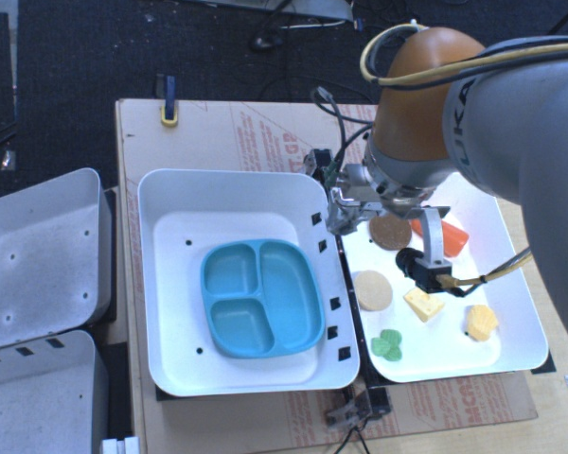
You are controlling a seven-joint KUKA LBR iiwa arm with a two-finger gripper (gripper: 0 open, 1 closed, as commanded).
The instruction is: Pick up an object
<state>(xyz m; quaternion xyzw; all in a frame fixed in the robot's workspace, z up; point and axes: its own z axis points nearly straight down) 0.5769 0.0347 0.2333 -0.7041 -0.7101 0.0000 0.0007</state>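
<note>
Arm: I see the grey arm point(511, 112) coming in from the right, its orange band point(426, 74) sitting above the wrist over the upper part of the right bin.
Bench: the brown board point(227, 140) carries both white bins side by side.
Left bin: the left bin point(170, 348) holds a blue tray with three compartments.
Right bin: the right bin point(521, 348) holds the small items, and the wrist hangs over its upper left part.
Blue tray: the blue tray point(261, 297) lies flat near the middle of its bin.
Gripper: the gripper point(398, 220) is low at the upper left of the right bin, just above the brown disc; I cannot tell how it is set.
Red piece: the red-orange piece point(452, 237) lies just right of the gripper.
Brown disc: the brown disc point(391, 232) lies right under the gripper.
Beige disc: the beige disc point(373, 290) lies below the brown one, near the bin's left wall.
Yellow wedge: the yellow wedge point(423, 304) lies just right of the beige disc.
Yellow lump: the yellow lump point(481, 323) lies further right.
Green piece: the green piece point(389, 344) lies at the bin's lower left.
</note>
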